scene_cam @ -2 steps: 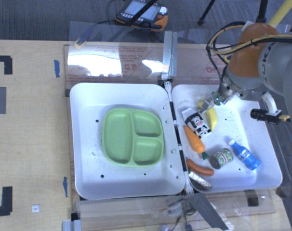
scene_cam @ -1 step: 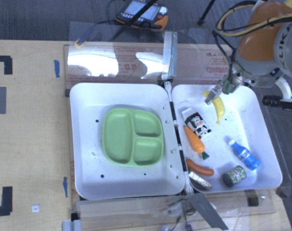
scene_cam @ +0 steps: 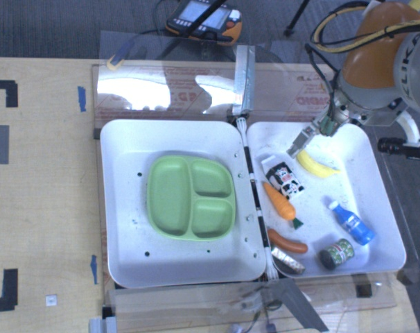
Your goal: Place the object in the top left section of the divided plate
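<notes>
A green divided plate (scene_cam: 170, 198) lies in the left white bin (scene_cam: 123, 151); nothing sits in its sections. The right bin (scene_cam: 380, 207) holds several toy items: a yellow banana (scene_cam: 317, 166), a black-and-white milk carton (scene_cam: 283, 176), an orange carrot (scene_cam: 280, 200), a sausage (scene_cam: 288, 242), a blue bottle (scene_cam: 351, 223), a dark green can (scene_cam: 336, 252) and a silvery item (scene_cam: 287, 262) at the front edge. My gripper (scene_cam: 302, 141) hangs over the back of the right bin, just left of the banana and above the carton. Nothing shows between its fingers.
A raised divider (scene_cam: 250, 186) separates the two bins. A clear plastic wall (scene_cam: 196, 89) stands behind them. A handheld device (scene_cam: 202, 17) lies on the floor beyond. Black cables (scene_cam: 335, 33) loop off the arm at top right.
</notes>
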You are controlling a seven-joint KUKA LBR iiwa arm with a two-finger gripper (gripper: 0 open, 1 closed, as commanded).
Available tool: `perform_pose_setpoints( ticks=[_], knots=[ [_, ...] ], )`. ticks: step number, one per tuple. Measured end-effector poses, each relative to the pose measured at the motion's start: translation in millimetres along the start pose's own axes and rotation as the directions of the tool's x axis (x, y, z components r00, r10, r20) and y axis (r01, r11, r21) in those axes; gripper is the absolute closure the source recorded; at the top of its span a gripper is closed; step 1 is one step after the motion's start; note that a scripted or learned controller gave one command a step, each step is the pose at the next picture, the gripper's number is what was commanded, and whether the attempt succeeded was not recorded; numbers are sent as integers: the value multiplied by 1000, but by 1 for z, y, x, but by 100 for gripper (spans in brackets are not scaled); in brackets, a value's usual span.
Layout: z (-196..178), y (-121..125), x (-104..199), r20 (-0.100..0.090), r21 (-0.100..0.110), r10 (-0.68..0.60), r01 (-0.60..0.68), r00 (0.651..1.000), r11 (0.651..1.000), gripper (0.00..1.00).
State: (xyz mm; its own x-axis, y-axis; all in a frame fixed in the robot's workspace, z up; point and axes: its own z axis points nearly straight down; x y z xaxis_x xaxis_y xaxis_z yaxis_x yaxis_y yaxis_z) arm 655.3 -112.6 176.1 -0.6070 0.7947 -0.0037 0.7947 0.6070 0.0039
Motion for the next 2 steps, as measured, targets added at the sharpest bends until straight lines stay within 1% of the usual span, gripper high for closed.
perform_pose_setpoints(
  ticks=[1, 2],
  knots=[
    [57, 12, 2, -3, 3, 143, -143, 990, 990, 0],
    [56, 13, -2, 0, 0, 364, -364, 931, 931, 0]
  ],
)
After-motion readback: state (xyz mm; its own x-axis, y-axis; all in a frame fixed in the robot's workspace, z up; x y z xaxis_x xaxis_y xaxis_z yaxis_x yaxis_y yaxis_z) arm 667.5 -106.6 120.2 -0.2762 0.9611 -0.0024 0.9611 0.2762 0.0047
